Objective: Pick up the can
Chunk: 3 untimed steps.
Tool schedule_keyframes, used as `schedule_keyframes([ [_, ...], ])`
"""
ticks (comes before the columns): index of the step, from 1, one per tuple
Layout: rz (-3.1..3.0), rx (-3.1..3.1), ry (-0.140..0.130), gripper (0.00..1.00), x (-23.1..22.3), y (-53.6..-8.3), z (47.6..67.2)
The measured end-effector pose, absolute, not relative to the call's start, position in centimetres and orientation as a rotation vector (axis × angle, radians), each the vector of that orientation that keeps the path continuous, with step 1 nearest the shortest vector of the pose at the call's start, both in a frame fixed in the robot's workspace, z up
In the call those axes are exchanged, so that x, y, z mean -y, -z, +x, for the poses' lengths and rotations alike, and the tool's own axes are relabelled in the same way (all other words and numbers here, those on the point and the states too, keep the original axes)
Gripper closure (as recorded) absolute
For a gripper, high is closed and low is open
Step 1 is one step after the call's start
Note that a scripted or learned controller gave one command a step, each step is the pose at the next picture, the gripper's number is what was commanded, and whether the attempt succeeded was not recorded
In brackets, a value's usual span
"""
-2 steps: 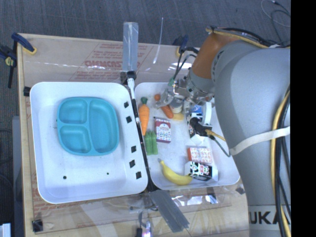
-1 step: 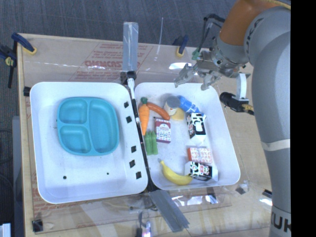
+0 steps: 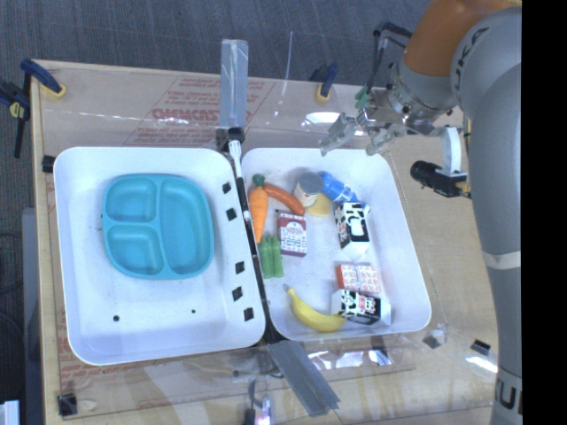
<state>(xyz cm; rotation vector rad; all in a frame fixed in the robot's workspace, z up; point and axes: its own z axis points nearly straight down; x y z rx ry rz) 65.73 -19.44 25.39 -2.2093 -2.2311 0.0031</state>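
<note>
- I see the can lying in the right bin, near its far wall, grey end facing the camera.
- Around the can: a blue bottle just right of it, a yellow piece touching its near side, two carrots just left of it.
- Nearer the camera from the can: a red carton, a green item, a black-and-white carton, a red-and-white box, another black-and-white carton, a banana.
- Well left of the can, the left bin holds a blue divided plate.
- Claw hangs over the right bin's far rim, behind and right of the can, well apart from it.
- Claw fingers are spread, nothing between them.
- Arm comes in from right of the can, over the table.
</note>
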Motion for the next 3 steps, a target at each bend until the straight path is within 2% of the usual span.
schedule_keyframes([
  [1, -2.232, 2.237, 0.020, 0.00, 14.3, -13.3, 65.0],
  [2, -2.119, 2.315, -0.003, 0.00, 18.6, -13.8, 60.7],
  [3, -2.133, 2.291, 0.000, 0.00, 20.1, -10.4, 63.8],
])
